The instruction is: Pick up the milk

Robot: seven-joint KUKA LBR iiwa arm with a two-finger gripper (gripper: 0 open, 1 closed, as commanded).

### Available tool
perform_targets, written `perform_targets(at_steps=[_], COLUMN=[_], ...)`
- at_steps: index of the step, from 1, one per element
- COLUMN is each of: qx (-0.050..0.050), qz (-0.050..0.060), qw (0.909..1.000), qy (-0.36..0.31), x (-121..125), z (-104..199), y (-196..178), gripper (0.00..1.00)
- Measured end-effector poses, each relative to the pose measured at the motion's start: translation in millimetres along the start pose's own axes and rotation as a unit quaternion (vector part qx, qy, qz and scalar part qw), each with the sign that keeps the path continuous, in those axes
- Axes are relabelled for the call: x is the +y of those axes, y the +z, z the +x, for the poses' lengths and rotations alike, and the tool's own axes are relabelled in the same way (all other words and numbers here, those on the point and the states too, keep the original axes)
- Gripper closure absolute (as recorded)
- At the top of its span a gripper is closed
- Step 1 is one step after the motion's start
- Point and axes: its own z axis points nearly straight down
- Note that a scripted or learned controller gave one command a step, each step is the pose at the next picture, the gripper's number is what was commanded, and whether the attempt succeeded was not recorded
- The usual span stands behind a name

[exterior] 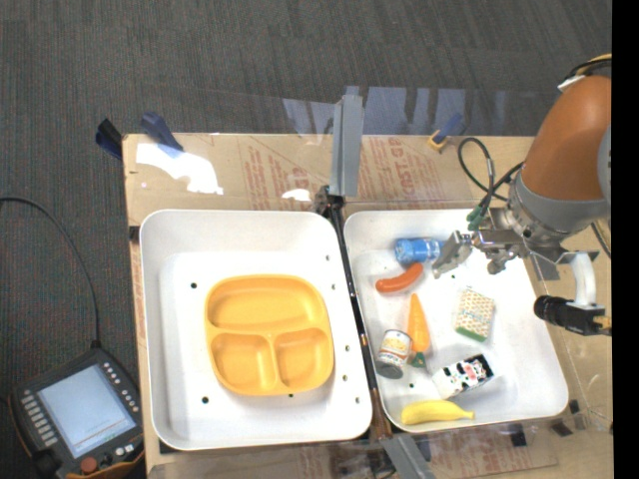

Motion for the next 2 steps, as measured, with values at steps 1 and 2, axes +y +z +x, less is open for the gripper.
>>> perform_targets(at_steps=[1,2], qx=[0.000,0.000], qz=[-0.001,0.000], qw=[0.9996,0.9992], qy=[0.029,0.039], x=[-81,-90], z=[-54,-25], y=[22,136], gripper=[0.00,0.00])
